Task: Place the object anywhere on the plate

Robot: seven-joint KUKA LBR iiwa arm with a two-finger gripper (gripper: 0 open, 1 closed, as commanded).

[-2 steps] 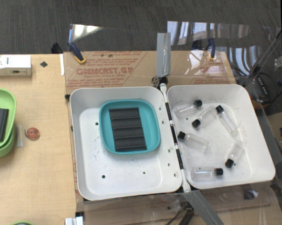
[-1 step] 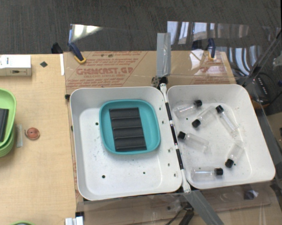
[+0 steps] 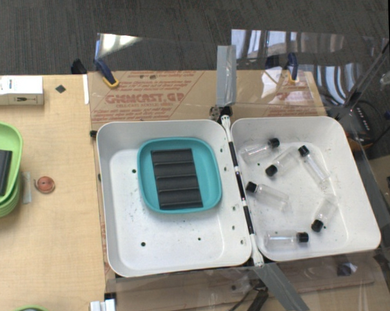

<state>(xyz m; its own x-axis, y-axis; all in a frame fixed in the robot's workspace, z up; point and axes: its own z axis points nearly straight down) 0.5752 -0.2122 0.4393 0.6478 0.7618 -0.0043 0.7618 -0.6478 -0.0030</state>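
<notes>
A teal square plate (image 3: 210, 173) lies in the left white bin (image 3: 120, 226), holding a dark ribbed block (image 3: 176, 178) at its middle. In the right white bin (image 3: 353, 235) lie several clear plastic vials with black caps: one near the top (image 3: 262, 147), one slanting at the upper right (image 3: 313, 164), one at the left (image 3: 264, 192), one at the lower right (image 3: 323, 215) and one along the front (image 3: 286, 238).
A cardboard sheet (image 3: 153, 92) stands behind the bins with clamps on it. On the wooden bench to the left sit a green tray (image 3: 9, 192), a small orange disc (image 3: 45, 184) and a white box (image 3: 15, 92).
</notes>
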